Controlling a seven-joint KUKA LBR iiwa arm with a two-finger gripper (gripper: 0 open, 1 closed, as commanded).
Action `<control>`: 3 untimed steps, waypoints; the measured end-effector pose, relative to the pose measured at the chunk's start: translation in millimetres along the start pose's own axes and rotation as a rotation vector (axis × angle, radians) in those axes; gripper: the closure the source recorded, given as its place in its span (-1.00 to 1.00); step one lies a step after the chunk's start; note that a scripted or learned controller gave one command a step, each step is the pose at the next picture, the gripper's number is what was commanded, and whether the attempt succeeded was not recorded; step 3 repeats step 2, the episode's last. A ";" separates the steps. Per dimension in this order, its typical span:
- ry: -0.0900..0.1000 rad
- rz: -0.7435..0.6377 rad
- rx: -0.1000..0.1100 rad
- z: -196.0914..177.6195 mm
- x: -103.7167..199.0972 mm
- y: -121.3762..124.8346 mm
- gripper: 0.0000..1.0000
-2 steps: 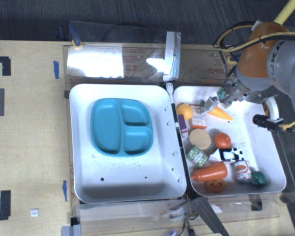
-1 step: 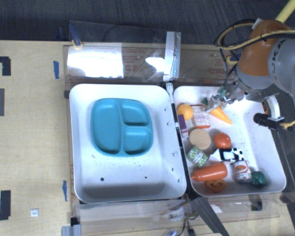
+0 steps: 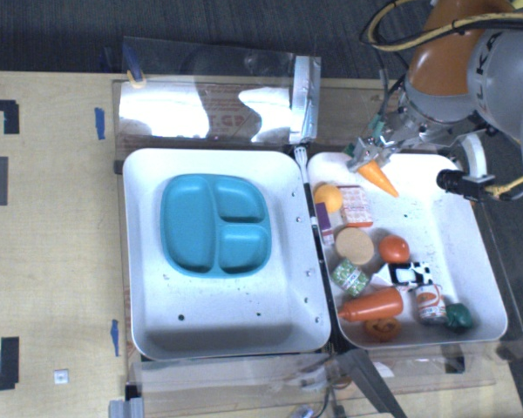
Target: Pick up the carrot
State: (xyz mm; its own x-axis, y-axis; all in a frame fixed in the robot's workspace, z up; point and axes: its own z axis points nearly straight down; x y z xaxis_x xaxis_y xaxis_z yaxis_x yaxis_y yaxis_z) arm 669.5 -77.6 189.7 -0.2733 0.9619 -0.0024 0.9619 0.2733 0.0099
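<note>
On the left sits a white bin [image 3: 148, 320] with a blue tray [image 3: 215, 222] in the middle of it. The tray has little rooms for food, and nothing is in them.

Right of that tray is the other bin [image 3: 488, 268], full of toy food: a yellow lemon [image 3: 328, 197], a round brown cookie [image 3: 356, 246], a red tomato [image 3: 394, 250] and a big red-orange pepper [image 3: 371, 304].

The carrot [image 3: 379, 178] is far to the right of the tray, at the top of that bin. Its fat end points up at the gripper [image 3: 366, 152]. The gripper is right on that end, so it looks like a grab. I can't tell if it really pinches the carrot.
</note>
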 end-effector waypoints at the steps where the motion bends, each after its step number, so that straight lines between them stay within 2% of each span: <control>1: 0.003 -0.150 0.009 -16.6 28.0 -14.1 1.00; 2: 0.001 -0.289 0.004 -13.4 19.1 3.7 1.00; 3: 0.001 -0.289 0.004 -13.4 19.1 3.7 1.00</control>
